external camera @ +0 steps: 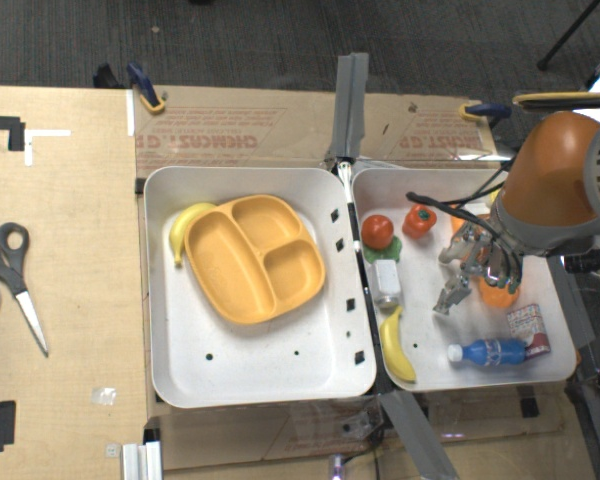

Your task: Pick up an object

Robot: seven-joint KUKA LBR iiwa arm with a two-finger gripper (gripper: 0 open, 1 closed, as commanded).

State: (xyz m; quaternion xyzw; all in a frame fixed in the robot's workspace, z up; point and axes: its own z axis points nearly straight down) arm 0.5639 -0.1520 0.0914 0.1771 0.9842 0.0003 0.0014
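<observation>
floor [230, 18]: dark grey carpet beyond my bench | bench [60, 268]: pale wood top, black tape marks at left | scissors [15, 278]: lying at left edge | cardboard [240, 133]: brown printed sheet under far side, blue clamp [145, 88] at its corner | light: even, soft shadows

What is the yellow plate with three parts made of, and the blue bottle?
The yellow divided plate looks like matte moulded plastic: even colour, rounded rims, soft shine. The blue bottle, lying in the right bin, seems to be glossy plastic with a white cap, though it is too small to tell for sure.
</observation>
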